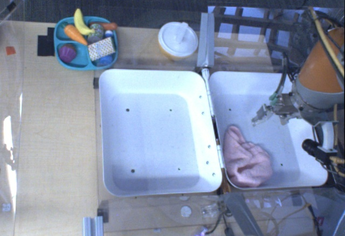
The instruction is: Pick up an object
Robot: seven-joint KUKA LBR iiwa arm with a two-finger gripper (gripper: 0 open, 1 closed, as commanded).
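Observation:
A crumpled pink cloth [246, 157] lies in the right bin [242, 92], against its near left corner. My gripper [268, 113] hangs over the middle of that bin, up and to the right of the cloth and apart from it. Its fingers [261, 116] point left and look spread, with nothing between them. The grey arm with its orange band [322, 70] comes in from the right edge.
The left bin [153, 130] sits beside the right one, a metal divider [211, 116] between them. At the back stand a blue tray of toy food [85, 42] and a white lidded cup [178, 39]. Cables and a frame crowd the far right.

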